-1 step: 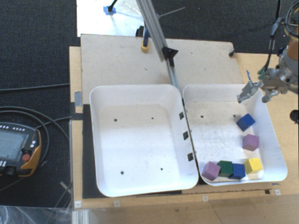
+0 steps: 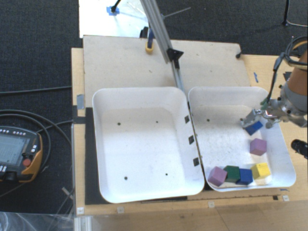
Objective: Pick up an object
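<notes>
End effector point(image 2: 256, 121): a blue block point(image 2: 253, 126) is seen clamped between its fingers.
Handling: judged light, rigid; flat opposite faces are best gripped.

The robot arm point(image 2: 297, 88) is cut off by the right edge, so just its wrist section is visible. The gripper point(image 2: 257, 117) is small and blurred; its fingers blend into a blue block point(image 2: 252, 126) directly beneath them, and contact cannot be judged. Below the gripper, a yellow block point(image 2: 262, 170) partly covers a pale object whose identity is unclear. Far left of the gripper, a control pendant point(image 2: 17, 153) is cropped by the left edge.
</notes>
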You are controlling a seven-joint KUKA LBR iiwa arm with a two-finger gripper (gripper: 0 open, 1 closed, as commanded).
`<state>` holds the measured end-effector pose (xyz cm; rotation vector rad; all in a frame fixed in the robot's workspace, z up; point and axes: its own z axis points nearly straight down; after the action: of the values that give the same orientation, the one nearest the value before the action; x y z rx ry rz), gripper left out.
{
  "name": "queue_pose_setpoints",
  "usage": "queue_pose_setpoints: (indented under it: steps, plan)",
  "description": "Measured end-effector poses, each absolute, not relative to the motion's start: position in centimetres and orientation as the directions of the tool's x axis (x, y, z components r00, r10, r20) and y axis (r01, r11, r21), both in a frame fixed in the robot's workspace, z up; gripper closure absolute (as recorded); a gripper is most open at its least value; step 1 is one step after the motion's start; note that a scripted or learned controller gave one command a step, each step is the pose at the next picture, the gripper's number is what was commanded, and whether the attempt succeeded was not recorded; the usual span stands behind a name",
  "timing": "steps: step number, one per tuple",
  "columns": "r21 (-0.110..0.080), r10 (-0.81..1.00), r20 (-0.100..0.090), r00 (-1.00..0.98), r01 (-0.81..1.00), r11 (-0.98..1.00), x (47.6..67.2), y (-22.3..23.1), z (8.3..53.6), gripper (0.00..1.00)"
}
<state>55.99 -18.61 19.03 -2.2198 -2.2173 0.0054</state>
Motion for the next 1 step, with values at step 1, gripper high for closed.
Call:
queue_pose_setpoints:
  steps: [1]
  plan:
    - [0.017,1.0,-0.006,-0.007,1.0,0.007,52.05,-20.29,11.57,0.0]
